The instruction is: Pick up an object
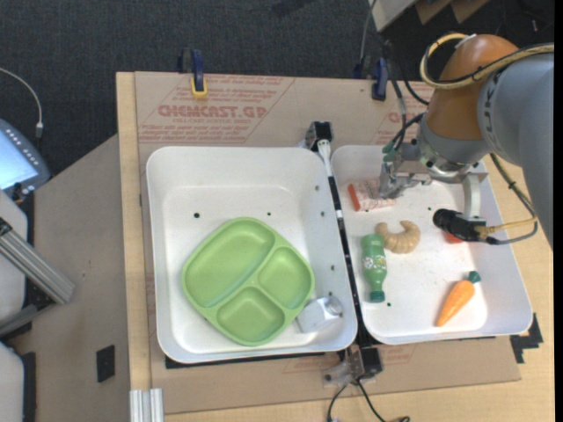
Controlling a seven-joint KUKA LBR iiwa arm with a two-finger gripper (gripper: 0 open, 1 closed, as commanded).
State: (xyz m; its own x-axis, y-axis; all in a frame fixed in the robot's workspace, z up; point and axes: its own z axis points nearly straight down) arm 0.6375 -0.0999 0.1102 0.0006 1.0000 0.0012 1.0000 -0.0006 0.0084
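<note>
My gripper (390, 185) hangs low over the back left part of the right bin (501, 323). Just under and left of it lie a small red stick (354, 197) and a pale pink scrap (376, 205). A tan croissant (400, 236) lies a little in front of the gripper. Beside the croissant, a green bottle (375, 269) lies along the bin's left wall. An orange carrot (456, 301) with a green top rests at the front right.
The left bin (176, 174) holds a green divided plate (248, 279) and a small clear cup (320, 313) tipped at its front right corner. A black clamp (318, 134) sits at the back where the two bins meet.
</note>
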